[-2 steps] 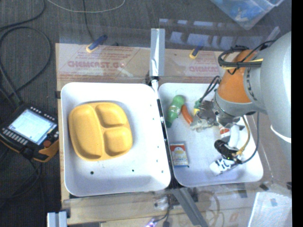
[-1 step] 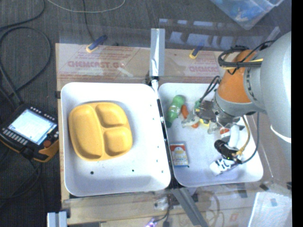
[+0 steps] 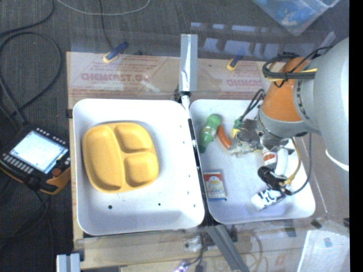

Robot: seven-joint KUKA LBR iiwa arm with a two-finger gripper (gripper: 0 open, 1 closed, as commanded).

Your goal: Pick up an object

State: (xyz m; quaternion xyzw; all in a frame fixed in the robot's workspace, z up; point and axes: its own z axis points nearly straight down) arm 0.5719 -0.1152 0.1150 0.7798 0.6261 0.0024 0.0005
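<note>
My gripper [image 3: 243, 144] hangs low over the middle of the right bin [image 3: 238, 207], under the orange band of the arm [image 3: 282, 103]. Just left of it lies a small orange piece [image 3: 223, 137], close to or touching the gripper. A green toy vegetable [image 3: 210, 128] lies beside that, near the bin's left wall. A small red and white box [image 3: 214, 186] lies flat toward the front. A black and white object [image 3: 272, 187] sits at the front right, with a white and orange item [image 3: 282, 161] just above it, partly under the arm.
The left bin [image 3: 85, 208] holds a yellow divided tray [image 3: 120, 154]. A handheld screen unit [image 3: 35, 154] lies off the bench at left, with cables behind. A clear plastic box [image 3: 292, 1] stands at the far right.
</note>
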